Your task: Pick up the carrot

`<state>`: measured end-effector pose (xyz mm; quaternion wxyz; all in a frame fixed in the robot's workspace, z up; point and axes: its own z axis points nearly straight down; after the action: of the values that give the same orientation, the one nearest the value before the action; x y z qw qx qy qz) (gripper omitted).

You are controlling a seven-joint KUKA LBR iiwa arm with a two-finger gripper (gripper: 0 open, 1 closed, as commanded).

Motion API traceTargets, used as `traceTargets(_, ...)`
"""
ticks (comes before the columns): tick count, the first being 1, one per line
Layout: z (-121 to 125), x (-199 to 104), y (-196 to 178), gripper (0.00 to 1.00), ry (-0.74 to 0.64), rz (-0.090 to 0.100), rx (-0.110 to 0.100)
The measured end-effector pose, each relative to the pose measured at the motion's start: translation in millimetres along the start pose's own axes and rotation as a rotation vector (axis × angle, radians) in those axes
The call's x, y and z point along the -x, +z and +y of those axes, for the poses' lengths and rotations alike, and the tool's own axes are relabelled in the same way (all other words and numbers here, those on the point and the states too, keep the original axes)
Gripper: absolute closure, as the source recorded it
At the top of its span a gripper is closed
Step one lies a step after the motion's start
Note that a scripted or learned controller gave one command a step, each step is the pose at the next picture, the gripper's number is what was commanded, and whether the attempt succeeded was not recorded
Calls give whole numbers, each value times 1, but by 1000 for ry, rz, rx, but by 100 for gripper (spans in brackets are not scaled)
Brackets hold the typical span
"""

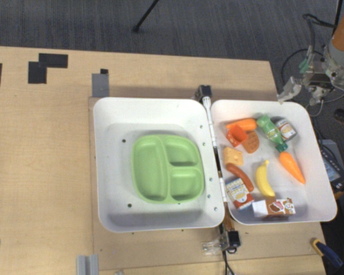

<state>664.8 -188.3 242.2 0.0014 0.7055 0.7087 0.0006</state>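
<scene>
The arm [343, 44] is cut off by the right edge above the right bin [318, 153], so just its orange band and grey wrist show. The gripper [301, 85] hangs past that bin's far right corner, too small and cluttered with cables to tell how it stands. In the right bin, the labels on the carton [275, 208] at its near edge, the packet [238, 191] beside it and the small can [286, 130] near its far side are too small to read. A blue and yellow object [325, 252] past the bin's near right corner is cut off at the bottom edge. The surface [40, 171] runs out of view left and below.
</scene>
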Motion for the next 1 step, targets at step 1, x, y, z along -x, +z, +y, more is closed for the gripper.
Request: traceTargets(1,-22,15,146,0,-32,1,2)
